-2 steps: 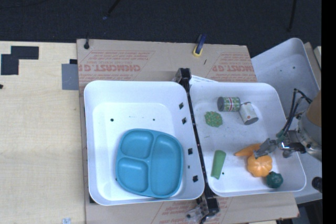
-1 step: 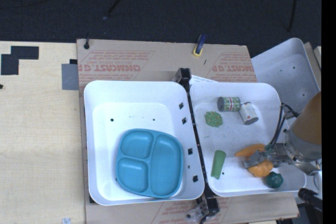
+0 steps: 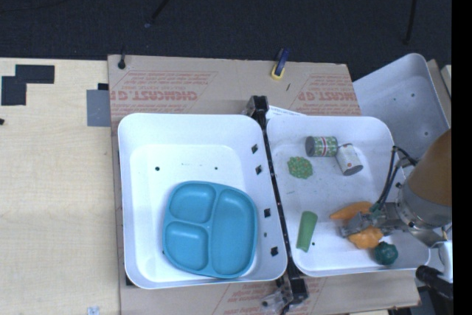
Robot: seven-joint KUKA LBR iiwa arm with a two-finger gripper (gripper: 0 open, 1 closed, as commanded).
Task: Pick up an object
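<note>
While the gripper (image 3: pixel 361 226) sits low in the right bin (image 3: pixel 383 130) at the orange object (image 3: pixel 364 237) near its right edge (whether it clasps anything I cannot tell), the grasp seems underway; next comes a secure lift.

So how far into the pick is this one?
Done: the claw is down in the right bin, among the orange pieces. In hand: nothing visibly lifted; grip unclear. Left: securing and raising an object. The green cylinder and can lie untouched.
</note>
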